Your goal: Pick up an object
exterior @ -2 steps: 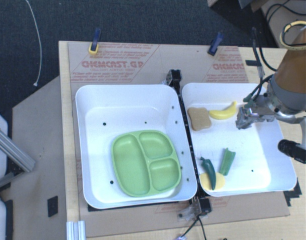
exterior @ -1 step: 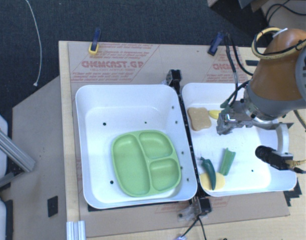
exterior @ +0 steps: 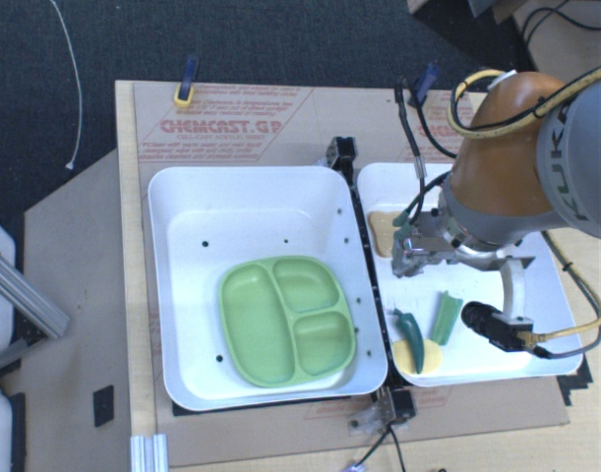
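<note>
Dark carpet floor (exterior: 231, 28) surrounds the cardboard-topped bench (exterior: 241, 116).

A flat brown cardboard-covered surface (exterior: 231, 116), printed with red lettering, carries two shallow white plastic bins side by side, touching along a dark seam: the left bin (exterior: 182, 224) and the right bin (exterior: 551, 347). A yellow-and-blue clamp (exterior: 187, 82) grips its far edge.

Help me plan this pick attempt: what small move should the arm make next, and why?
Probably shift toward the near edge and descend over the green block. The hand sits above the right bin, short of the block, with nothing visibly between it.
</note>
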Action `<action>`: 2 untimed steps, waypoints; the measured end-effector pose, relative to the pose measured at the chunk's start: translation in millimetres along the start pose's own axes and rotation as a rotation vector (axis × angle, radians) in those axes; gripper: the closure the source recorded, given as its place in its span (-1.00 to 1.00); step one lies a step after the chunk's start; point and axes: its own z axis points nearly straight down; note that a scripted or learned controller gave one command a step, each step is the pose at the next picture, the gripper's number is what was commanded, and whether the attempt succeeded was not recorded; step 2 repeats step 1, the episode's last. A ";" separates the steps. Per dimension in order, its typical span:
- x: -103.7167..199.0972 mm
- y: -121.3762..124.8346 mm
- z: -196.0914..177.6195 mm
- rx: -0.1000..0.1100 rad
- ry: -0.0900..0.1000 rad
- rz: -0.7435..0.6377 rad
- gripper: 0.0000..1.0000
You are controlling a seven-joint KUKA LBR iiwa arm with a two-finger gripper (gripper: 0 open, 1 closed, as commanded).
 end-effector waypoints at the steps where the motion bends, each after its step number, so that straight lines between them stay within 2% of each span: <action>1: 64.4 -5.5 -6.4 -0.004 0.000 -0.003 1.00; 2: 64.4 -5.5 -6.4 -0.004 0.000 -0.003 1.00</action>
